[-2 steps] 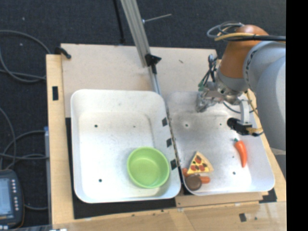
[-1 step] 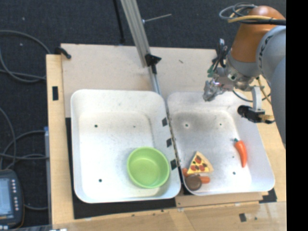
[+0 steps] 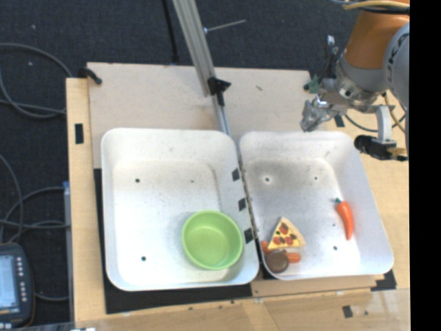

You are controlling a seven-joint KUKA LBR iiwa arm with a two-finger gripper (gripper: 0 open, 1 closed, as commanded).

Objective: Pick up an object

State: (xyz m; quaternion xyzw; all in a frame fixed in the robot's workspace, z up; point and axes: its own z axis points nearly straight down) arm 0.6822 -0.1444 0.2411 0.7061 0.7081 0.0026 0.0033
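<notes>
A green bowl [image 3: 212,239] rests in the left bin [image 3: 138,150], near its front right corner. In the right bin [image 3: 358,164] a toy pizza slice [image 3: 284,234] lies near the front left, with a small brown round piece [image 3: 278,261] and an orange bit [image 3: 294,257] just in front of it. An orange carrot [image 3: 345,218] lies by the right wall. My gripper [image 3: 313,118] hangs above the back rim of the right bin, well away from all of these objects, with nothing visible between its fingers.
A slanted aluminium post [image 3: 196,40] rises from the bench behind the bins' divide. Black clips [image 3: 241,185] sit along the seam between the bins. Cables [image 3: 375,143] trail off the arm at the right.
</notes>
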